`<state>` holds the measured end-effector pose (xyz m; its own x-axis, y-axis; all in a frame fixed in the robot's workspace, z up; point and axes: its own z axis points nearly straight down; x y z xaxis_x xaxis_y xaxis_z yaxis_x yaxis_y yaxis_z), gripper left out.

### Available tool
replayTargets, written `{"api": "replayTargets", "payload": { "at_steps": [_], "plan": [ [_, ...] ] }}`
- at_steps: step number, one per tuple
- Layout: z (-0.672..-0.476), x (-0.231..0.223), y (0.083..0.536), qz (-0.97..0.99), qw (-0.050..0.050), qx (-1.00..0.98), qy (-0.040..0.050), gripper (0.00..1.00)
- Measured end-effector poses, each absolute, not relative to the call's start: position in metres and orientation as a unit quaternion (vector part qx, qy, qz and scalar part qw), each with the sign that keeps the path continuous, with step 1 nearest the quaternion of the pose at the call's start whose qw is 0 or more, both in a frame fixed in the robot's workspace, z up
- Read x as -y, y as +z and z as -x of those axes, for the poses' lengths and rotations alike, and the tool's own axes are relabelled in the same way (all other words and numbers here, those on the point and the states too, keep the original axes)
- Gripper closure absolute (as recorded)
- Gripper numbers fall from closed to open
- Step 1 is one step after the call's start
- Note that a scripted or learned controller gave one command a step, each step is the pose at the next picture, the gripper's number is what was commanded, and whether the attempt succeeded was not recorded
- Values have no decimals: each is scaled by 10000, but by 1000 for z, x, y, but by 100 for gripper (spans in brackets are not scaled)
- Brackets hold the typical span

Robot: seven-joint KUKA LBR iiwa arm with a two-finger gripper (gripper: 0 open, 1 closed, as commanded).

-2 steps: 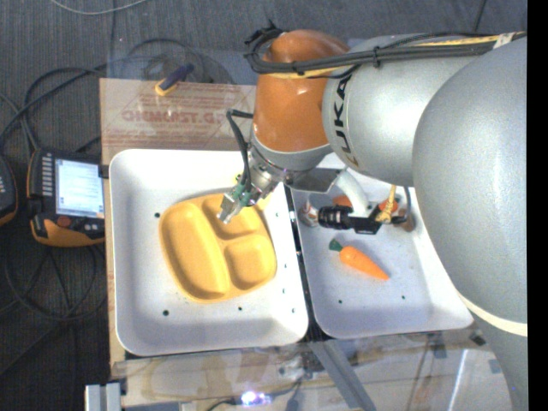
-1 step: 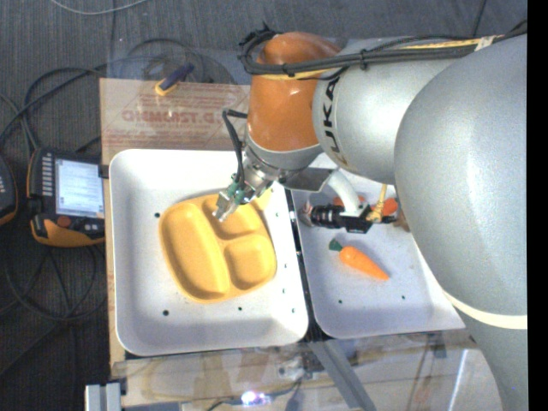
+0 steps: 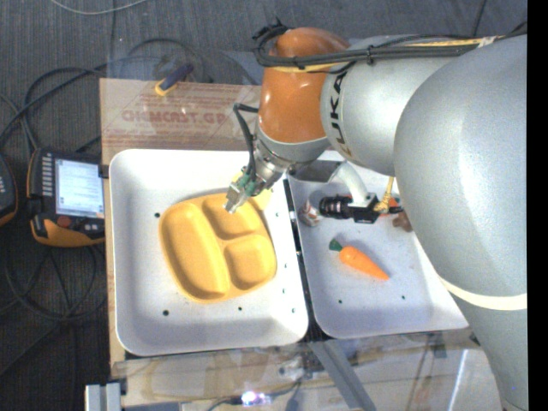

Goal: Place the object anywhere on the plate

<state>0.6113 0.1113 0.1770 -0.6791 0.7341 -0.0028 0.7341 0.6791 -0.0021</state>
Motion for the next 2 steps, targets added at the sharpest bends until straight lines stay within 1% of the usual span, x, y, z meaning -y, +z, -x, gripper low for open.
{"api": "replayTargets", "payload": {
  "at_steps": [1, 2],
  "plan": [
    [-623, -121, 174, -3632, 14, -9317, -15, 100],
    [-590, -96, 212, -2901, 7, -9570, -11, 100]
  ]
}}
